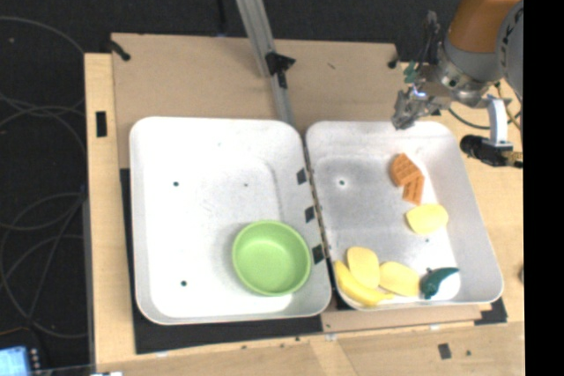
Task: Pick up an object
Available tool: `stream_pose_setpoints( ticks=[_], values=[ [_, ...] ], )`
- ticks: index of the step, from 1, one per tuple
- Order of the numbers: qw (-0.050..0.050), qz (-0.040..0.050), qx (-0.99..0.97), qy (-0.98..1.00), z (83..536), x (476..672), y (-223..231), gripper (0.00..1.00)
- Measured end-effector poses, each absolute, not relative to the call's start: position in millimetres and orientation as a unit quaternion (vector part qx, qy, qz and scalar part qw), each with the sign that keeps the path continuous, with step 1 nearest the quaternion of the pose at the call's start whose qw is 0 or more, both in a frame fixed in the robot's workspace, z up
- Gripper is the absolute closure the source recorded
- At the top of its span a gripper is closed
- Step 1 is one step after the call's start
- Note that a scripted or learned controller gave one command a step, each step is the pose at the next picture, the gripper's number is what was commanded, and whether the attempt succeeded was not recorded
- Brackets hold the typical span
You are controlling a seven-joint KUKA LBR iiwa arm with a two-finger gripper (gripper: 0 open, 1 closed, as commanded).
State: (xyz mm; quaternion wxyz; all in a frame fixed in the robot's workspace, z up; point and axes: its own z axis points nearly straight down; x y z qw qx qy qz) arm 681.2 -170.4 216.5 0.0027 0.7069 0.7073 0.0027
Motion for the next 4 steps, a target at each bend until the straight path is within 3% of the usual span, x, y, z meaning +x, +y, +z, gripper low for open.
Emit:
stream_pose_setpoints(
  ticks=[1, 2, 4],
  values=[
    [0.001, 0.0016, 0.706, 0.709, 227.6, 682.3, -170.0, 1.0],
    [0.0, 0.0005, 0.705, 0.709, 225.0, 675.9, -122.6, 1.0],
    [-0.001, 0.0001, 0.705, 0.709, 212.9, 642.6, -23.5, 1.0]
  ],
)
